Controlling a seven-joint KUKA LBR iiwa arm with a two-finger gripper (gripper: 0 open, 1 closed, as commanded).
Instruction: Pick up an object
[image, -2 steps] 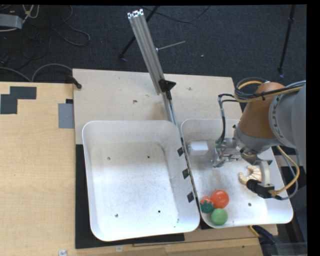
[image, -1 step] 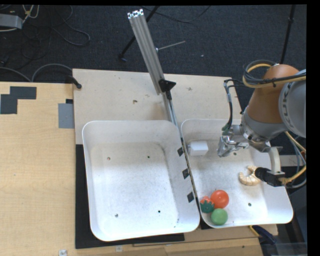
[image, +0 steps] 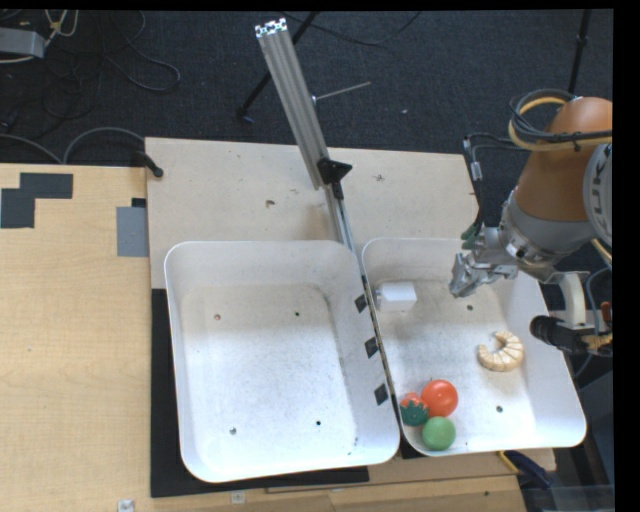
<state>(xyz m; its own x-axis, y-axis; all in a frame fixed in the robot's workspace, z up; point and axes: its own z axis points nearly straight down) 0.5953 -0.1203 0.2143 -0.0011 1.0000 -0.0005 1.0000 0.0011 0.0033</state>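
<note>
The claw (image: 466, 281) is seen above the right bin (image: 560, 425), near that bin's far wall, at the end of the grey arm (image: 555, 195) that reaches in from the right with its orange band above the wrist. Its metal fingers point down and toward the left of the view. How far the claw is opened cannot be told: the fingers merge into one small grey shape against the white floor, and no gap between them can be made out. Nothing is seen between the fingers, and no object is seen touching them. Whether the tips touch the bin floor cannot be judged from this slant.

A small white block (image: 397, 293) lies just to the left of the claw, close to the divider between the bins, apart from the fingertips. A pale, ridged, curved object (image: 501, 352) lies nearer the camera than the claw and slightly to its right, well clear of it. Further toward the near edge, well apart from the claw, three small objects are grouped together: a red ball (image: 440, 397), a green ball (image: 438, 432) just in front of it, and a small dark green and red piece (image: 413, 409) touching or almost touching both on their left.

The left bin (image: 200, 270) lies well to the left of the claw, beyond the divider.
</note>
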